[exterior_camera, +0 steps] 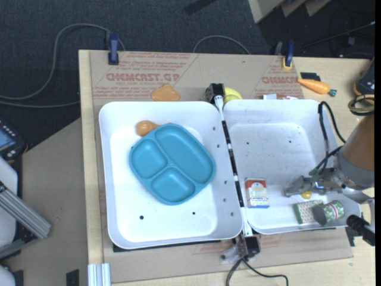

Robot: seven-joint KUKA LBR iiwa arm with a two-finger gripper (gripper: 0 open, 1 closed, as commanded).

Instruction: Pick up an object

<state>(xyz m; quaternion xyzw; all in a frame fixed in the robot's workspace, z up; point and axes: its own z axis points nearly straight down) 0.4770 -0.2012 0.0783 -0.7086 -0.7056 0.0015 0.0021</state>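
My gripper hangs low over the right bin, near its front right corner, with the arm coming in from the right. A small yellow bit shows just under it; I cannot tell whether it is held. A red and white box lies to the gripper's left, near the bin's front left. A green can-like item and a pale speckled packet lie just in front of the gripper. In the left bin rests a blue divided plate with an orange ball at its far edge.
Behind the bins on the bench lie an orange lump, a yellow object and a toy carrot. Blue clamps grip the far edge. A black cable runs along the right bin's right wall.
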